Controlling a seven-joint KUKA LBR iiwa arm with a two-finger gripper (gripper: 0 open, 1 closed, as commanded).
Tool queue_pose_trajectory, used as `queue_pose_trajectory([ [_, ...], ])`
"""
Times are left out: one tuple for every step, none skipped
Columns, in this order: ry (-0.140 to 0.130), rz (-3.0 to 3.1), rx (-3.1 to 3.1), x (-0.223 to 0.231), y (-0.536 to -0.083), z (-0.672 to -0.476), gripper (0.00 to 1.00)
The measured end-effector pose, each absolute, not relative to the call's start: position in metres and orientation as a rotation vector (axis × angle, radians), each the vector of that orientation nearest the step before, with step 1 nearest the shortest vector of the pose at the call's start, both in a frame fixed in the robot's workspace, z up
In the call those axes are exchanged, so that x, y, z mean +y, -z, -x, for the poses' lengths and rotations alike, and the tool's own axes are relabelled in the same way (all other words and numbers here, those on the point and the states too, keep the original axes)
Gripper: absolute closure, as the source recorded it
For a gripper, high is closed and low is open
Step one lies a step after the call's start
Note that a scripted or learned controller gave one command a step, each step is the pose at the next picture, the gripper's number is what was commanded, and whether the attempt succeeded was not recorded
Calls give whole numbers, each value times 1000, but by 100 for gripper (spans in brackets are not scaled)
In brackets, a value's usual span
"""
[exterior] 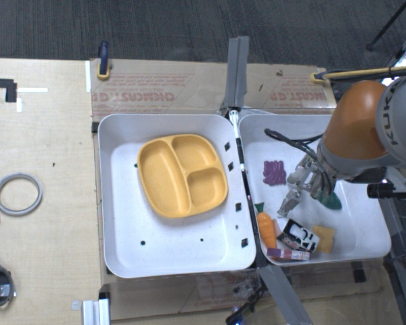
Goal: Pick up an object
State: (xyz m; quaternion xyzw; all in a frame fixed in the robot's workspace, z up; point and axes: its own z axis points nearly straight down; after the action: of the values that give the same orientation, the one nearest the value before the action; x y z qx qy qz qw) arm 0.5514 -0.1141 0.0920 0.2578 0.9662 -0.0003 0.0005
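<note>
Yellow divided plate (183, 175) (tilted) lies in the left bin (115, 202).

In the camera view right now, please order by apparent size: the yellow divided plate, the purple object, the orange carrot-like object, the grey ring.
1. yellow divided plate
2. grey ring on the bench
3. purple object and orange carrot-like object: these look alike in size, so I do not rank them.

**One fixed overhead camera, tilted down on both bins**

I get a single view, mounted above the desk (40, 134) and looking down at a slant. It sits far enough back to take in the left bin (115, 249) and the right bin (365, 246) whole, plus bare desk to the left and a strip of dark floor (155, 12) along the top. The arm (355, 124) enters from my right edge.
</note>
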Motion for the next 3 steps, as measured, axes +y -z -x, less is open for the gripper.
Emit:
queue_pose_trajectory([
  [2,-1142,2924,-124,-92,-614,0],
  [2,-1128,2930,-114,-92,-593,0],
  [1,-1315,2850,-100,-93,-638,0],
])
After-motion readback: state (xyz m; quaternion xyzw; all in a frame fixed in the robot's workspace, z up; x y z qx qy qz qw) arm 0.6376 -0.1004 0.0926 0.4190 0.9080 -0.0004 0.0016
